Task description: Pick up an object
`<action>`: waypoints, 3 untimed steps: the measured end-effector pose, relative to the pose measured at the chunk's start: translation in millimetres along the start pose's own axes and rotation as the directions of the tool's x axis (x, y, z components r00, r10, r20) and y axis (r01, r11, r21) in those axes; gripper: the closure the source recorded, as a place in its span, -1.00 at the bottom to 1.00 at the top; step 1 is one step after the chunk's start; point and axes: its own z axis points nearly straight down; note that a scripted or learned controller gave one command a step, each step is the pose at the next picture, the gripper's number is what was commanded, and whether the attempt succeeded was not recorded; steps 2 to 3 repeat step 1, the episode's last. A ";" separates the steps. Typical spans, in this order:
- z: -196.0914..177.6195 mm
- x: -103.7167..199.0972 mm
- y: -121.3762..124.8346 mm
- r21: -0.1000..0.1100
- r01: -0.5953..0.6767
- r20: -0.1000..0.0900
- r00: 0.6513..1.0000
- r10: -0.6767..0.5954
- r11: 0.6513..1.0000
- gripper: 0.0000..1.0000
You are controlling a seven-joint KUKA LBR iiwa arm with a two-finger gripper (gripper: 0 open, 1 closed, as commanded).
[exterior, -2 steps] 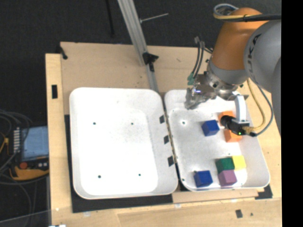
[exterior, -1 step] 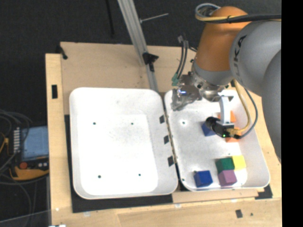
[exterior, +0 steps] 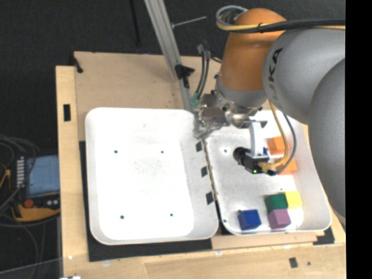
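The arm's two-finger gripper (exterior: pixel 224 118) hovers over the shallow white right-hand bin (exterior: pixel 231 192), near a small orange block (exterior: pixel 276 146); whether it is spread or closed cannot be told

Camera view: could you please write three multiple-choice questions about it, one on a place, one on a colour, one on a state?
1. Where does the blue cube lie?
A. left bin
B. right bin
C. bench outside the bins

2. Which colour is the cube next to the green cube, on the view's right?
A. red
B. yellow
C. white

3. The purple cube is:
A. lifted in the air
B. stacked on the blue cube
C. resting on the bin floor

Answers:
1 B, it lies at the right bin's near end.
2 B, the yellow cube stands beside the green one.
3 C, it sits flat, apart from the blue cube.
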 end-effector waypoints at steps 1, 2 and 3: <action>-3.6 48.5 -16.6 0.002 0.000 0.001 1.000 0.000 1.000 1.00; -3.6 48.5 -16.6 0.002 0.000 0.001 1.000 0.000 1.000 1.00; -3.6 48.5 -16.6 0.002 0.000 0.001 1.000 0.000 1.000 1.00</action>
